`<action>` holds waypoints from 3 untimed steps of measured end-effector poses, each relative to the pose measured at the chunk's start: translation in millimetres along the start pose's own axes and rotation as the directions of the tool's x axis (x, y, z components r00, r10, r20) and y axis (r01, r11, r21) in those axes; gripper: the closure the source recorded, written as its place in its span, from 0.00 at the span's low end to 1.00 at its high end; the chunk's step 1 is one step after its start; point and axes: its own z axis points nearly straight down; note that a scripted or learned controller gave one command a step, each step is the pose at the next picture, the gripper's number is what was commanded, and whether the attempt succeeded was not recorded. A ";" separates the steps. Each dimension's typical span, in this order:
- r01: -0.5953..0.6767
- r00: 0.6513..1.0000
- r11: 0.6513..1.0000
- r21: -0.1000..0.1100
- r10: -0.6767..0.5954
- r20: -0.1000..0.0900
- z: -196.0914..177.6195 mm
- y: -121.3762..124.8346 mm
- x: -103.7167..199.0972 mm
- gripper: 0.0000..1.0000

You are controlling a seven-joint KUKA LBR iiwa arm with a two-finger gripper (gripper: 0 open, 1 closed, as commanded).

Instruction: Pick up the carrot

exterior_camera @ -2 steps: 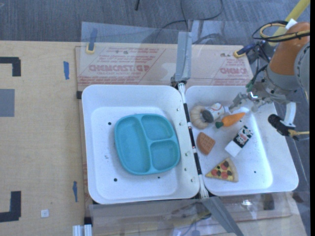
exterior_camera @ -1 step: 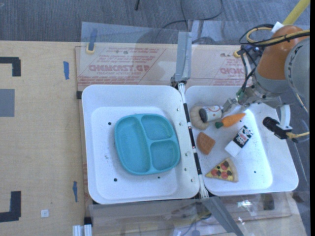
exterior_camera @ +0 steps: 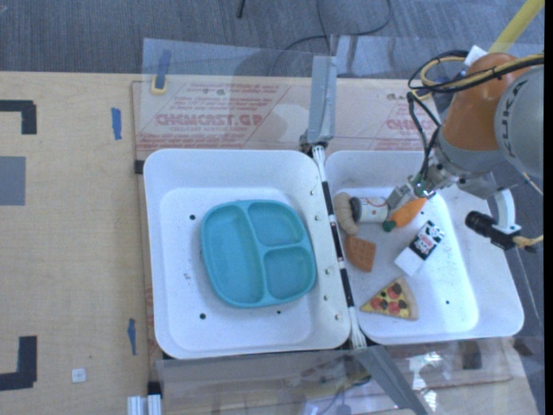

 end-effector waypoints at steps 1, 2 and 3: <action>0.001 1.000 1.000 -0.009 -0.001 -0.012 -10.6 5.0 5.0 1.00; -0.187 0.982 0.982 0.000 0.187 -0.029 -102.6 27.7 68.0 1.00; -0.105 0.994 0.994 0.000 0.105 -0.031 -112.5 -41.3 53.2 1.00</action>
